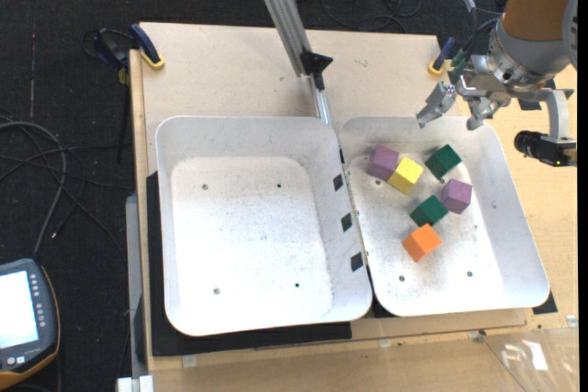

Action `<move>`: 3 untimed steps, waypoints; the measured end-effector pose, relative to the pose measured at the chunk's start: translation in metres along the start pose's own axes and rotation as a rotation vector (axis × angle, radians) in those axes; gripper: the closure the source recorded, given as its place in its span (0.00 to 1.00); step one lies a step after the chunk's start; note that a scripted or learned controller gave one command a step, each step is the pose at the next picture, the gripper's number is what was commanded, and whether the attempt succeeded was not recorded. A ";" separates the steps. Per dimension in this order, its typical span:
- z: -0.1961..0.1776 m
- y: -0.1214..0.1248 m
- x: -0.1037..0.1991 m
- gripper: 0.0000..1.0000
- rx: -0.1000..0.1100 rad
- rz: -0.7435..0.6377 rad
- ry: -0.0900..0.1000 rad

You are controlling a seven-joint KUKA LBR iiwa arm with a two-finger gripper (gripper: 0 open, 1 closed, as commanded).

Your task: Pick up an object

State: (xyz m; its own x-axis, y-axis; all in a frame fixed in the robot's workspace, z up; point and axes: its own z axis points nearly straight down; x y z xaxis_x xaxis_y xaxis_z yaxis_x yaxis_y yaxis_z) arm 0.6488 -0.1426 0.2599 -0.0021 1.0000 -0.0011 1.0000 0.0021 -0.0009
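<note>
Several small blocks lie in the right bin [514,262]: a purple one [383,162] touching a yellow one [405,174], a dark green one [444,161], a second purple one [456,195], another green one [428,211] and an orange one [423,242]. My gripper [456,112] hangs above the bin's far rim, up and right of the blocks. Its two fingers are spread apart with nothing between them.
The left bin [243,225] sits beside the right one, sharing a middle rim. A slanted metal rail [280,0] runs down to the bins' far junction. Clamps sit at the bench's far corners [145,46] [441,60]. A black part [542,145] of the arm overhangs the right rim.
</note>
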 end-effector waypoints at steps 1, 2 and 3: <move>0.095 0.006 0.028 0.00 0.007 -0.001 0.002; 0.141 0.013 0.019 0.00 -0.020 0.000 -0.001; 0.130 0.014 0.017 1.00 -0.024 0.001 -0.003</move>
